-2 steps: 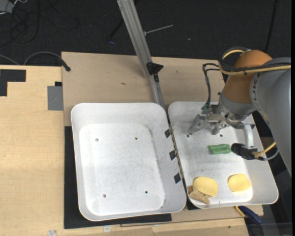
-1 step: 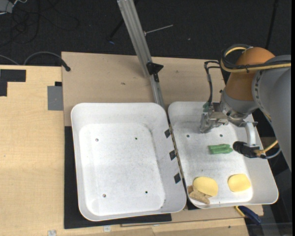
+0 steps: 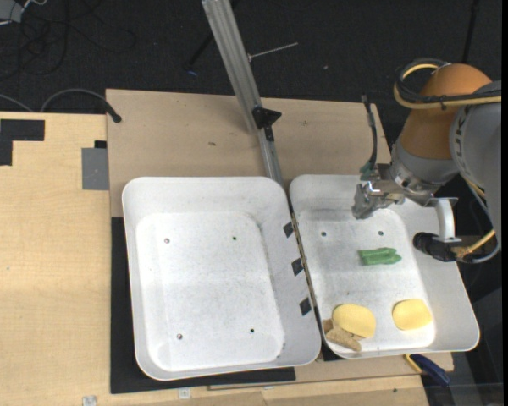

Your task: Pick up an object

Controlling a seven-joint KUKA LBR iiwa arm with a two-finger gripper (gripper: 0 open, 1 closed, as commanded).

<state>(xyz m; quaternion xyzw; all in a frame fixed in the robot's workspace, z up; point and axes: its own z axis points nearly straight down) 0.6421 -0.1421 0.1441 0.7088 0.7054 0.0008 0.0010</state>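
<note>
Your gripper [image 3: 369,200] above the right bin [image 3: 457,307], jaw state not discernible, green object [image 3: 379,257] lying near, below the jaws, apart from them

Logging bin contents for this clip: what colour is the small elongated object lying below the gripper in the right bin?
Green. The object shows clearly in the camera view, lying in the right bin.

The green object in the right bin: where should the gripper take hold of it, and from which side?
Probably across the middle of the green object, coming straight down from above. It lies flat and elongated, roughly left to right in the right bin, apart from the yellow pieces, so fingers would close across its narrow width. The gripper hangs above it.
</note>
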